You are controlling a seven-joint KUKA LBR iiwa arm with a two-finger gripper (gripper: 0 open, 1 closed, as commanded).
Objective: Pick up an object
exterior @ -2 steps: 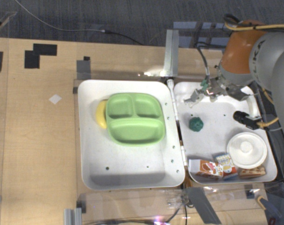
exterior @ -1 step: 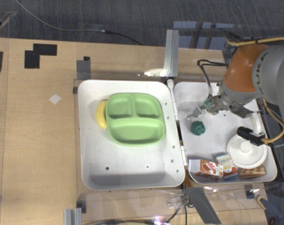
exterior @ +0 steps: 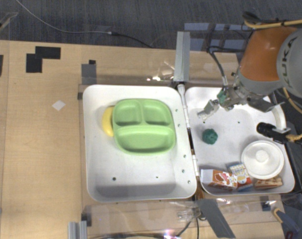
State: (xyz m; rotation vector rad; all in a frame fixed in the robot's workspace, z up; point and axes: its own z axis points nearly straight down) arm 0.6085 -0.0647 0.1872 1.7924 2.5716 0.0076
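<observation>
Divided plate (exterior: 142, 126) was light green; object beneath its left edge (exterior: 107, 121) yellow. Ball (exterior: 210, 136) dark teal. Bowl (exterior: 262, 159) white. Packet (exterior: 226, 178) red-brown, printed. Surface (exterior: 36, 148) pale wood.

Left bin (exterior: 136, 185): a divided tray (exterior: 142, 125) lies toward its far side, a rounded item (exterior: 107, 122) tucked against the tray's left edge.
Right bin (exterior: 240, 118): a small ball (exterior: 210, 136) near the middle; a bowl (exterior: 262, 158) to its right; a flat packet (exterior: 239, 178) along the near wall.
Arm: gripper (exterior: 207, 110) hangs above the far-left part of the right bin, behind the ball.
</observation>
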